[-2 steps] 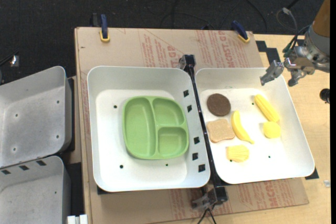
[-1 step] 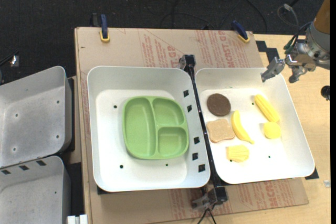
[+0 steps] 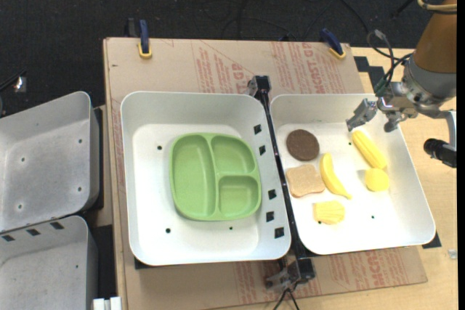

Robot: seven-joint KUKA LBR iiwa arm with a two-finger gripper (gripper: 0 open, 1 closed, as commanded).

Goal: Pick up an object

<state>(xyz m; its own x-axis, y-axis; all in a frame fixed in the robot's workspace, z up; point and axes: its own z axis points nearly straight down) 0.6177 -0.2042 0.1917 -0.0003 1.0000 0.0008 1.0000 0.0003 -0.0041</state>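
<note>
Gripper sits over the far edge of the right bin, fingers spread apart, nothing between them. Corn cob lies just below the gripper, apart from it. Near the corn: yellow ball, banana, brown patty, toast slice, ridged yellow chip (all toy food). Left bin holds a green divided plate, well apart from the corn.
</note>
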